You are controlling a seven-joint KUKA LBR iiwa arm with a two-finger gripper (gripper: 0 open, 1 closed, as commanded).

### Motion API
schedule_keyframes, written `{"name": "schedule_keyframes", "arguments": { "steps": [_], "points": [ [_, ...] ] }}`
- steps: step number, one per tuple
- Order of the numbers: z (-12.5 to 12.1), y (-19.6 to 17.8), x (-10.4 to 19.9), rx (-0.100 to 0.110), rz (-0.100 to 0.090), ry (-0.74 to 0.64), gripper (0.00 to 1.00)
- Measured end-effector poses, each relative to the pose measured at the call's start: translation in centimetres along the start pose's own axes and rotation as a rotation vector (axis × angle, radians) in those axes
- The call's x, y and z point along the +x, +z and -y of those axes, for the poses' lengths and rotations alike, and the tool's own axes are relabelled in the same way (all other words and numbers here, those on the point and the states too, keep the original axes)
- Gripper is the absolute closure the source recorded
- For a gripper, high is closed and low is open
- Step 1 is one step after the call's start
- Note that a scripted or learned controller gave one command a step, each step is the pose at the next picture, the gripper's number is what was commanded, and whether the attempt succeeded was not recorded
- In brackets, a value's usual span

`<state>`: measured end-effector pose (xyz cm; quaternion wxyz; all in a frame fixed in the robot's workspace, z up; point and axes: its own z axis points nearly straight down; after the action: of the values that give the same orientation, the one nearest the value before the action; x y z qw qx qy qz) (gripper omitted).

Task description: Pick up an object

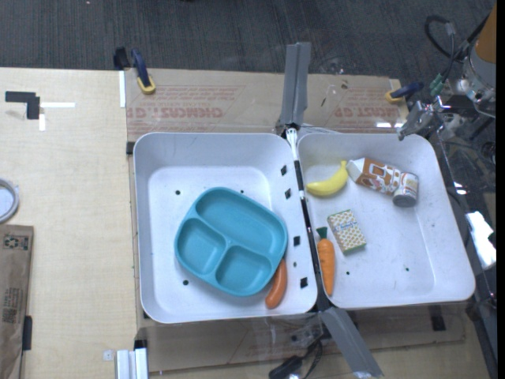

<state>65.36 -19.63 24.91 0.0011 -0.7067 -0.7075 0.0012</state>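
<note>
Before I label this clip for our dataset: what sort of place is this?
Probably a robotics lab bench: two white bins clamped onto cardboard, toy food such as a banana, and a gripper.

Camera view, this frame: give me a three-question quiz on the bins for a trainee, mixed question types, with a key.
1. True or false: the blue plate lies in the left bin.
2. Which thing lies nearest the divider in the right bin?
A. carrot
B. small box
C. carton
3. Fill in: the sausage lies against the plate's ____ edge, toward the bin's bottom right corner.

Key:
1. True
2. A. The banana also lies close to the divider, but it is not an option.
3. Lower right. The claw is at the right bin's top right corner, over the rim.
</note>
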Motion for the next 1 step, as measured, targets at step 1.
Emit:
{"name": "schedule_keyframes", "arguments": {
  "steps": [1],
  "points": [
    [2.13, 13.24, -1.01, -0.023, 0.005, 0.009, 0.00]
  ]
}}
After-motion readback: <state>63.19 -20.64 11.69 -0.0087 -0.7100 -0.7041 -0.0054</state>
